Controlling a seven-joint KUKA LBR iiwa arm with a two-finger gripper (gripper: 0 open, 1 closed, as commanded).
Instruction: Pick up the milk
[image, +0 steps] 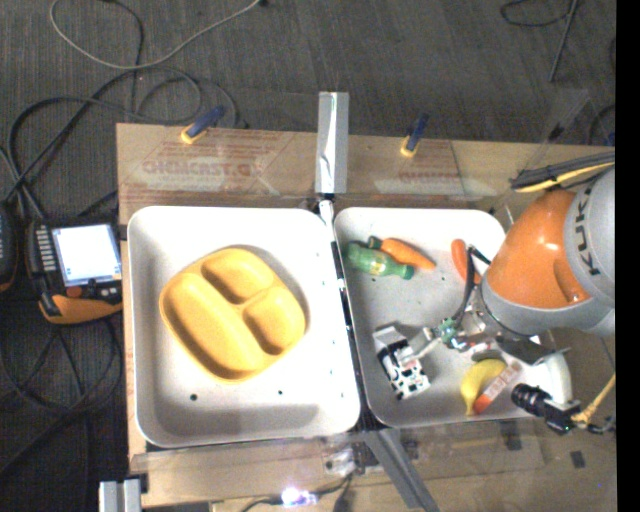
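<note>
Left bin carries a yellow divided plate, well clear of the work. In the right bin, the milk carton lies near the left wall, on its side. The tool sits just right of it; finger state cannot be told. Recommend centring over the carton before closing. The banana, carrot and green bottle stand apart, no obstruction.

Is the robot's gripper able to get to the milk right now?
Probably yes. The milk lies in the right bin with bare floor around it, and the gripper hangs just beside it. Nothing sits between them.
</note>
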